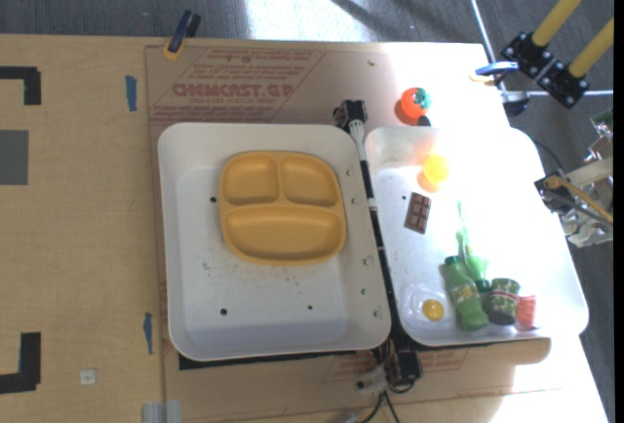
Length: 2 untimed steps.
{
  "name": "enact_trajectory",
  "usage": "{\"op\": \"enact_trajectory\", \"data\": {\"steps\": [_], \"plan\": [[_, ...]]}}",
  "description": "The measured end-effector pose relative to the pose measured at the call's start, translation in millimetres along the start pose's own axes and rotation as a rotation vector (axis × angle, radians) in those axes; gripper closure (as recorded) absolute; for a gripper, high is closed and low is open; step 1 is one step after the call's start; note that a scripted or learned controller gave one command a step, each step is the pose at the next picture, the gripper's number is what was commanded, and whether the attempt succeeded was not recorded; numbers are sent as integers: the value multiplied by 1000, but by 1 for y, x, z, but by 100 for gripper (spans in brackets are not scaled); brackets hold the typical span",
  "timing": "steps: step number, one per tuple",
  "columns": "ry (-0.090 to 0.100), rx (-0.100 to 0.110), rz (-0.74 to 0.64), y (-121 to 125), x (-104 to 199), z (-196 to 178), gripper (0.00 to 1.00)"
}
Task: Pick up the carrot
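Yellow divided plate [283,207] lies in the left bin [180,246]; right bin [531,216] holds chocolate bar [418,211] and green bottle [465,292]. Probable carrot [414,103], orange with green top, sits just beyond that bin.

Open white floor mid right bin [546,216]; green bottle [465,292], cans [504,300] crowding its near corner.

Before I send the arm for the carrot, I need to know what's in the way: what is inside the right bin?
The right bin holds a yellow piece, a brown chocolate bar, a green bottle, a dark cup and a fried egg. Glare hides much of its floor; I cannot pick out a carrot.
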<state>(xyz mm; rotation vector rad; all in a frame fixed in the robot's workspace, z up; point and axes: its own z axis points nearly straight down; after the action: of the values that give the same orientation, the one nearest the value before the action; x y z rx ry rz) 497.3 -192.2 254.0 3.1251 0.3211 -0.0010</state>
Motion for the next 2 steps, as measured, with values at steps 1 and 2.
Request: {"op": "enact_trajectory", "data": {"steps": [1,2], "plan": [[-2,4,1,8,-20,6,100],[-2,4,1,-5,-17,19,100]]}}
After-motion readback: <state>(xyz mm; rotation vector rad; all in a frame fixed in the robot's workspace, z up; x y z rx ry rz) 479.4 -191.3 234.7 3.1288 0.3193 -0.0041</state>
